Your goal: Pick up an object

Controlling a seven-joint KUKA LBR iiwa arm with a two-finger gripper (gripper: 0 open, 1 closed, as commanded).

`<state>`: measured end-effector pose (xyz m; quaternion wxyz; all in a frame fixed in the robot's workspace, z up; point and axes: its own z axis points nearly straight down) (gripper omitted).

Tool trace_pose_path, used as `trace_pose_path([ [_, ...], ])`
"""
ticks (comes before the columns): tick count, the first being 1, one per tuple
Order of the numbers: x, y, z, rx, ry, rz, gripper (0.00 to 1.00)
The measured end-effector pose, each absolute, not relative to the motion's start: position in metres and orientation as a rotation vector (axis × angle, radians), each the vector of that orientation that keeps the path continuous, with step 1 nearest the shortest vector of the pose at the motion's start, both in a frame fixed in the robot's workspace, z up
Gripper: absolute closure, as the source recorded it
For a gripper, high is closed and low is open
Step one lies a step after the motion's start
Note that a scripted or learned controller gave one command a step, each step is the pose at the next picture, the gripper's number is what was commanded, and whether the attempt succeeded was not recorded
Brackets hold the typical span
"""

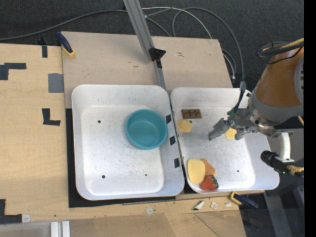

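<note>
Two shallow white bins sit side by side on a wooden bench [29, 132]: the left bin [81, 147] and the right bin [247, 181], their inner rims touching. A grey metal pole [140, 26] slants down from the top to the gap between the bins. Black cables [207, 16] loop over the dark floor behind. A blue and yellow clamp [65, 43] grips the board's far left corner. Dark tape pieces [48, 116] mark the bench on the left.

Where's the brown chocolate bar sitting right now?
The brown chocolate bar lies in the right bin, near its top-left corner, just above the small yellow piece and left of the gripper.
</note>
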<state>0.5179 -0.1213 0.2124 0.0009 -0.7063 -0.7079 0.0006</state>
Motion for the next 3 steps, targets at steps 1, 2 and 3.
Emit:
trace_pose_path([
  [1, 0.518, -0.121, 0.213, -2.217, -2.223, 0.002, 0.00],
  [2, 0.514, -0.119, 0.149, -2.215, -2.217, 0.008, 0.00],
  [3, 0.511, -0.118, 0.094, -2.215, -2.217, 0.008, 0.00],
])
